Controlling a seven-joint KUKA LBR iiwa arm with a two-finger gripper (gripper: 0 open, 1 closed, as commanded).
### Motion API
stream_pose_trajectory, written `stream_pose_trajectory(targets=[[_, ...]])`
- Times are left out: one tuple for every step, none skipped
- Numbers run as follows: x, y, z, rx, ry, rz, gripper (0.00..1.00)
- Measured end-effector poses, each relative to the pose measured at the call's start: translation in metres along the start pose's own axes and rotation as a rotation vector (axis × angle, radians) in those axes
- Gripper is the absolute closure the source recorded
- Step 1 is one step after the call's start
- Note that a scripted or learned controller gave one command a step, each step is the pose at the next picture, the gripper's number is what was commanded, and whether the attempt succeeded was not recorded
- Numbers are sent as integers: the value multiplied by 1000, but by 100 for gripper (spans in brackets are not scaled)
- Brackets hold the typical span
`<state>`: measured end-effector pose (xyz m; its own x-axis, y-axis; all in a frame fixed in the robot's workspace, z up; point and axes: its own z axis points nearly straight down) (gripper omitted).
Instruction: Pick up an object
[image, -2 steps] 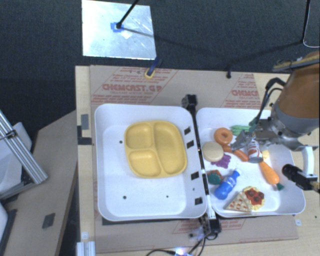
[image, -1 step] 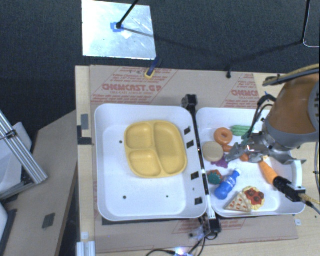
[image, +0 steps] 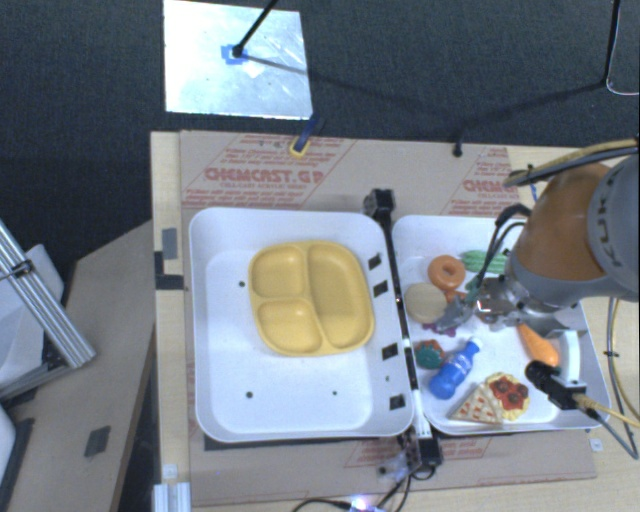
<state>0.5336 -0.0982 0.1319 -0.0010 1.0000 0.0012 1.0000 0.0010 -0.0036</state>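
The right bin (image: 590, 318) holds several toy foods. An orange donut (image: 446, 271) and a beige round piece (image: 424, 301) lie at its left, with a green piece (image: 484, 262) behind them. A teal and red piece (image: 430, 353), a blue bottle (image: 455, 367) and a pizza slice (image: 490, 398) lie toward the front. An orange carrot (image: 540, 346) lies right of the bottle. My gripper (image: 462, 310) reaches down in the middle of this bin, just right of the beige piece and above the blue bottle. Nothing shows between its tips.
The left bin (image: 215, 400) holds a yellow divided plate (image: 308, 297). A black-clipped divider (image: 392, 300) runs between the two bins. My arm's grey and orange body (image: 570, 235) covers the right bin's far right corner.
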Motion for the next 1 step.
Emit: stream_pose_trajectory(targets=[[0, 0, 50, -1, 0, 0, 0]])
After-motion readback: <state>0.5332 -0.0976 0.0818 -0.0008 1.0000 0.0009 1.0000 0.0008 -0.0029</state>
